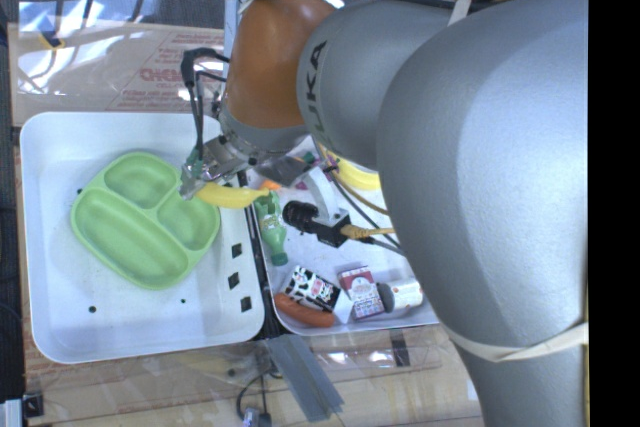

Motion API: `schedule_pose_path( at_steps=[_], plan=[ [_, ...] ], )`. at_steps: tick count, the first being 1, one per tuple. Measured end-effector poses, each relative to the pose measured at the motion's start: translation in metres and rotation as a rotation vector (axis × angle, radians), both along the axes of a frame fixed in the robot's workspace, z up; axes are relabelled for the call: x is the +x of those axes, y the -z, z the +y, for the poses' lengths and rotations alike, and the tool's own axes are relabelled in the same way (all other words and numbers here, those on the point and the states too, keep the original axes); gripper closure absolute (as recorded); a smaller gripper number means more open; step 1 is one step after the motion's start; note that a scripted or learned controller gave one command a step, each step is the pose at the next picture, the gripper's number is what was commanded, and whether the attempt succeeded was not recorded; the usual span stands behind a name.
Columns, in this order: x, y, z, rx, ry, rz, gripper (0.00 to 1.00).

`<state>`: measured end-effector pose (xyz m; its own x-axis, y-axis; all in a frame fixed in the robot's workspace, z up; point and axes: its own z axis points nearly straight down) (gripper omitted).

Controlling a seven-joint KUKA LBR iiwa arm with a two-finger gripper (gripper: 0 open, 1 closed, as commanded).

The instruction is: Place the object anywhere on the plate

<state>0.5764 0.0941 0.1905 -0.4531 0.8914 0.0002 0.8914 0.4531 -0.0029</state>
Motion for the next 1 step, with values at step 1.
schedule_pose_path(
  at_steps=[1],
  plan=[
    [0.0001, -0.0002, -0.0001, 0.0, 0.0, 0.0, 0.0]
  ],
)
